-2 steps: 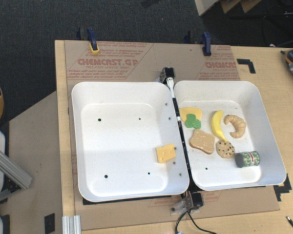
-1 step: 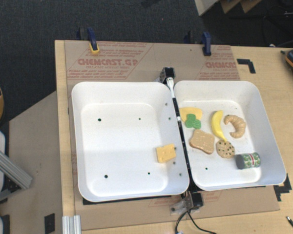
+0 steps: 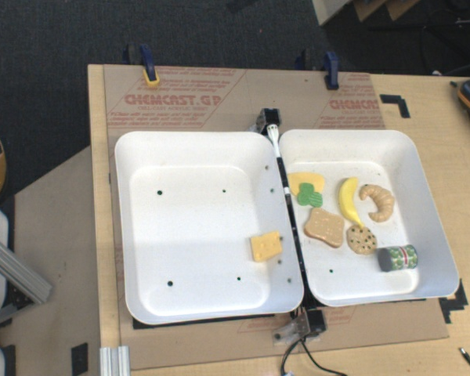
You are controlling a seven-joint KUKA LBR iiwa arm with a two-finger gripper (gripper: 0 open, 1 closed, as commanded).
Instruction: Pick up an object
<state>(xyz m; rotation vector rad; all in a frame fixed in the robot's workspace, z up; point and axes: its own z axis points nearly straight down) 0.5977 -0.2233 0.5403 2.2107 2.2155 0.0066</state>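
The right bin holds several toy foods. A yellow banana lies near its middle, with a tan croissant just right of it. A yellow piece with a green leafy bit lies near the divider. Below them are a slice of toast, a chocolate-chip cookie and a small green-and-grey can on its side. A yellow cheese wedge lies in the left bin, near its lower right corner.
Both bins rest on a brown cardboard sheet clamped at the back by two blue clamps. A black clip joins the bins at the back, and cables run out at the front.
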